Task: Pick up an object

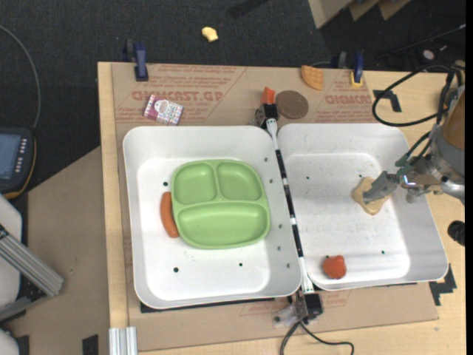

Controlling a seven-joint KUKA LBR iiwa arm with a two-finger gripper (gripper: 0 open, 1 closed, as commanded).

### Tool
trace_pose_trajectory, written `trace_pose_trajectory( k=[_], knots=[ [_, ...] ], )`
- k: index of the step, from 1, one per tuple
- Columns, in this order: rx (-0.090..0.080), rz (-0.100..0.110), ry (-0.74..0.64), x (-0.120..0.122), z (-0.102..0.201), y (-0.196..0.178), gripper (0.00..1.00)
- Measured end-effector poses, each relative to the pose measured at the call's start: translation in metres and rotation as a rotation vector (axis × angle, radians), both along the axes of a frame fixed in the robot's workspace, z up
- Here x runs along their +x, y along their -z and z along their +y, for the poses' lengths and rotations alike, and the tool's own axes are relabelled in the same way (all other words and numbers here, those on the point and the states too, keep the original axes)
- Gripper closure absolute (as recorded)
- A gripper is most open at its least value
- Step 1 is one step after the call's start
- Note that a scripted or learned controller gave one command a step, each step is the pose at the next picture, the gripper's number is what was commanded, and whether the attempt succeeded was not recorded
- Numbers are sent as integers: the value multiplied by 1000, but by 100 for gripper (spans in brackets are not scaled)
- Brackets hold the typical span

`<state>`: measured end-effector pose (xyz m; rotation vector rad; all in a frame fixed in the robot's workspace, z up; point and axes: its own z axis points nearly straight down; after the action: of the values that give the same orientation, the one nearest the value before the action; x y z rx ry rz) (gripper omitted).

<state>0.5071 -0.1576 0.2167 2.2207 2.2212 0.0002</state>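
In the right bin (384,143), a tan, bread-like piece (366,197) lies near the middle right. My gripper (383,186) reaches in from the right, and its tip sits directly over the upper right part of that piece. A red, tomato-like object (335,266) rests near the right bin's front edge. The left bin (144,198) holds a green divided plate (219,203). An orange carrot-like piece (169,214) lies against the plate's left side.
On the cardboard behind the bins lie a pink-and-white packet (162,109), a brown disc (292,104), a small orange item (268,95) and a tan wafer (312,77). Blue clamps (138,59) hold the board. Black cables (392,102) loop at the right.
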Motion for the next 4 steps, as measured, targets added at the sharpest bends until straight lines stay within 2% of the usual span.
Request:
trace_pose_trajectory(
  k=[1, 2, 3, 4],
  knots=[
    [-6, -9, -1, 71, -45, 136, 0],
    [8, -10, -5, 74, -38, 117, 100],
    [8, -9, -4, 73, -39, 118, 0],
    [7, -12, -4, 74, -39, 107, 100]
  ],
)
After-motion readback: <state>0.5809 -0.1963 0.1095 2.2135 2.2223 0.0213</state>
